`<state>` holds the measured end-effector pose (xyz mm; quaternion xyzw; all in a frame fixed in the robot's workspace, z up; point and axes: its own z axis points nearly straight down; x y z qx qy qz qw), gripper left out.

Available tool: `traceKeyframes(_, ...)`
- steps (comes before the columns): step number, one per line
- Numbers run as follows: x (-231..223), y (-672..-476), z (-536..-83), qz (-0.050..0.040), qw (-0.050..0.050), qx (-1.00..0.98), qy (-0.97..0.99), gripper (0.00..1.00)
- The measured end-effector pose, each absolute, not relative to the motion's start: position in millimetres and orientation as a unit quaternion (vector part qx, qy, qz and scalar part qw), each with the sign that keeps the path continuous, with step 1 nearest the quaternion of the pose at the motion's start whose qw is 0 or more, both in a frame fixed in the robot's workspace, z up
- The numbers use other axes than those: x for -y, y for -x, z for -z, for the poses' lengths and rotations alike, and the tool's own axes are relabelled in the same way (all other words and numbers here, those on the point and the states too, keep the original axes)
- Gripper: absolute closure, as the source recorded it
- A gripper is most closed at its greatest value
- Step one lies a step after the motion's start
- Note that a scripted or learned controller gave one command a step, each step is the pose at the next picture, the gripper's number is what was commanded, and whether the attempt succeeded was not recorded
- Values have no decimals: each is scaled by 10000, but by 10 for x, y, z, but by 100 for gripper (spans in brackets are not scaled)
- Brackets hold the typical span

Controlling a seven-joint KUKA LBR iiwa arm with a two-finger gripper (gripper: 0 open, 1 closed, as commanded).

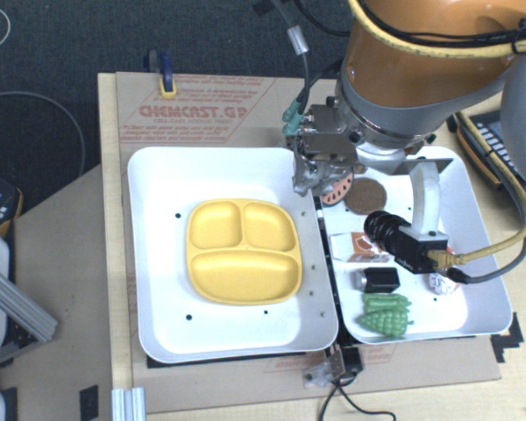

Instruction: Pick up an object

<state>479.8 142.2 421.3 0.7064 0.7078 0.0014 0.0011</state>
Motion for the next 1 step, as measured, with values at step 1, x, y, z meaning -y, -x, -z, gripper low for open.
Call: traceKeyframes(1,-2294,-4764,-3019,59,-36,-7102,-7040,100)
